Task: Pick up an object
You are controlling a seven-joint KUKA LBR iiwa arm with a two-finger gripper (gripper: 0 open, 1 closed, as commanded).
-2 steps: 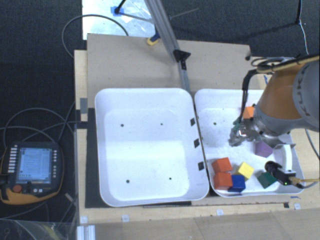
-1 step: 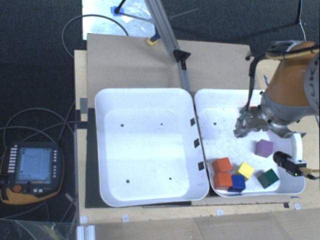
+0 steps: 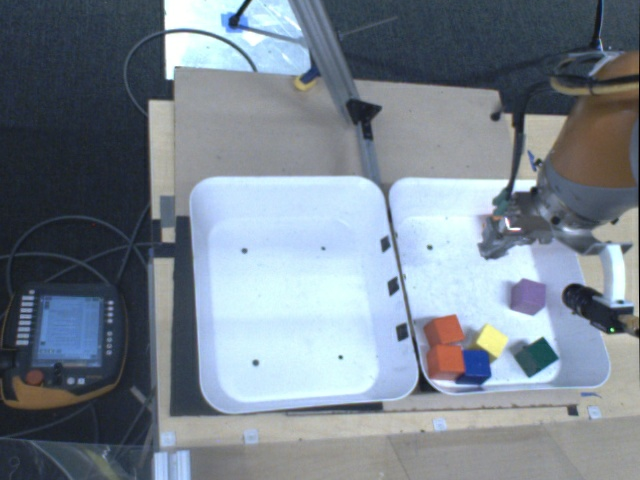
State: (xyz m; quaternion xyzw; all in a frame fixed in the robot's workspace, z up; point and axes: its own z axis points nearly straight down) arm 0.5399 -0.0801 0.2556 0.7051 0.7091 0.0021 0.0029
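The tabletop (image 3: 270,128) is a pale brown board, bordered by a lighter wooden frame. It stands on dark carpet (image 3: 70,88). On the floor off the tabletop's left edge lies a teach pendant (image 3: 62,343) with a lit screen and an orange underside; grey cables (image 3: 60,243) loop around it. A grey metal pole (image 3: 330,63) crosses the tabletop's far edge at a slant and ends at the seam between the bins.

Two shallow white bins sit side by side, touching. The left bin (image 3: 215,268) shows a bare white floor with a few small dark marks. The right bin (image 3: 440,238) holds all the blocks, grouped toward its near edge: two orange cubes (image 3: 445,343) stacked or touching near the near-left corner, a blue block (image 3: 477,365) just beside them, a yellow cube (image 3: 491,341) touching the blue one, a green block (image 3: 537,356) toward the near-right corner, and a purple cube (image 3: 528,295) set apart, closer to the right wall.

The arm (image 3: 600,138) reaches in over the right bin's far-right corner. The claw (image 3: 497,236) hangs above the bin floor, well apart from the blocks; whether its fingers stand apart or together cannot be told.
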